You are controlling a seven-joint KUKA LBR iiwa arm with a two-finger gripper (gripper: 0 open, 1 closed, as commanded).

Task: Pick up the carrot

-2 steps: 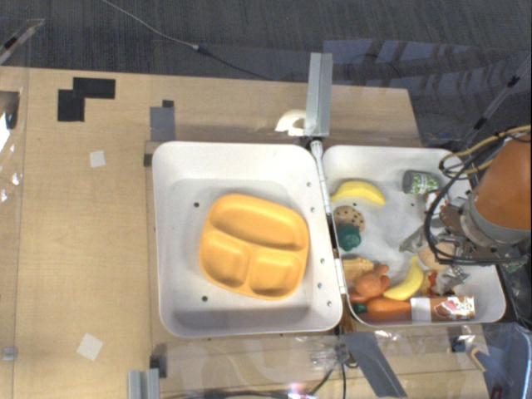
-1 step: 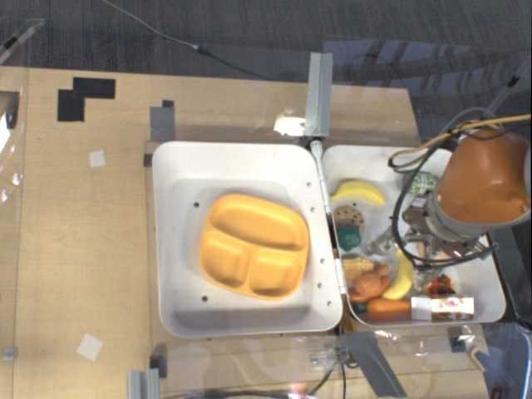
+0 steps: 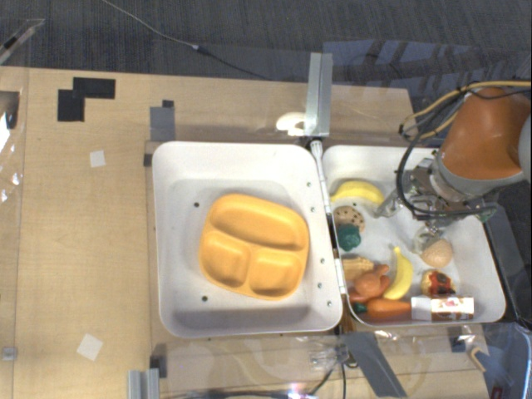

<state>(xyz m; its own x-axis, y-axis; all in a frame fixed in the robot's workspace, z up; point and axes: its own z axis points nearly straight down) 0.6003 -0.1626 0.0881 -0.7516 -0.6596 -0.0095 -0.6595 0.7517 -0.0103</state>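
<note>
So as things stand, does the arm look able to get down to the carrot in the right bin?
Probably yes, but it's tight. The carrot lies uncovered at the right bin's near edge, open from above. A banana crowds it, a red and white box sits at its end, and the bin wall runs alongside.

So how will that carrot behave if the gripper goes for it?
The carrot looks smooth, rounded and tapered, so it may slip or roll between fingers. It lies against the right bin's front wall, crowded by a banana and a box, so neighbours may shift.
</note>
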